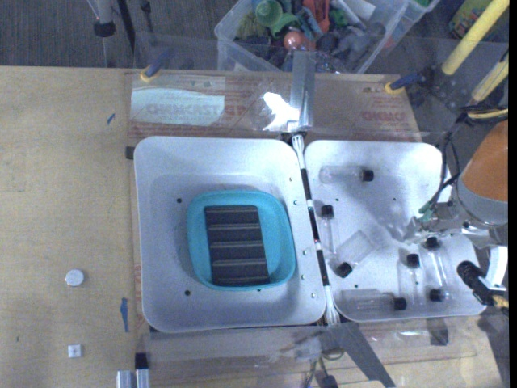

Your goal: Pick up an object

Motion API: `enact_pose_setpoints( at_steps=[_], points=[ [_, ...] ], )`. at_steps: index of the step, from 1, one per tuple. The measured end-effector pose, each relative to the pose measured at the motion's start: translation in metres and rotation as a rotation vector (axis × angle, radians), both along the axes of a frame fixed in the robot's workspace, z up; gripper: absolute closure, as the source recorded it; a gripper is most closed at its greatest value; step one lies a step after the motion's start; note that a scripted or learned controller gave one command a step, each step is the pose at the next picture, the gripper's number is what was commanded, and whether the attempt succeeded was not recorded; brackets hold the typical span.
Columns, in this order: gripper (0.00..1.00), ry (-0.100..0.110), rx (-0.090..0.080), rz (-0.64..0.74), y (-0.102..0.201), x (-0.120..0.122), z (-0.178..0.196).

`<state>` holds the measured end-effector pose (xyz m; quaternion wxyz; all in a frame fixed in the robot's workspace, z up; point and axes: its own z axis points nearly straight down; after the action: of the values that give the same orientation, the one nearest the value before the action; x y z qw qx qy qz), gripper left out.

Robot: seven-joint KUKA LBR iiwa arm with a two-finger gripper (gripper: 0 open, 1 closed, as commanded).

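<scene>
We count two white bins: the left bin [153,217] holds one blue dish [199,217] with a dark ribbed block [236,245], the right bin [380,164] several clear vials [353,249] with black caps (about six). The gripper [428,226] hangs at the right bin's right side, vials lying just beside it and leftward.

- My grey metal arm [483,204] carries a broad, rounded orange band just above my wrist.
- A thin black cable [447,172] curves alongside that band.
- My two-finger gripper [426,231] is pale grey metal with small green marks at its base.
- Black fittings sit just behind it.
</scene>
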<state>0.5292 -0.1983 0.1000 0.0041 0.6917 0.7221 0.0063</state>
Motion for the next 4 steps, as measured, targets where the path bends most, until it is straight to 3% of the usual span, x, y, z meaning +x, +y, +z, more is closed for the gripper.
enact_pose_setpoints(
  at_steps=[1,2,3,4],
  points=[
    [1.0,0.009,-0.008,0.246,0.021,0.068,0.045],
    [0.0,0.01,-0.008,0.246,0.021,0.068,0.045],
    [0.0,0.008,-0.009,0.275,0.035,0.095,-0.012],
    [0.0,0.016,-0.009,0.3,0.049,0.138,-0.013]
  ],
)
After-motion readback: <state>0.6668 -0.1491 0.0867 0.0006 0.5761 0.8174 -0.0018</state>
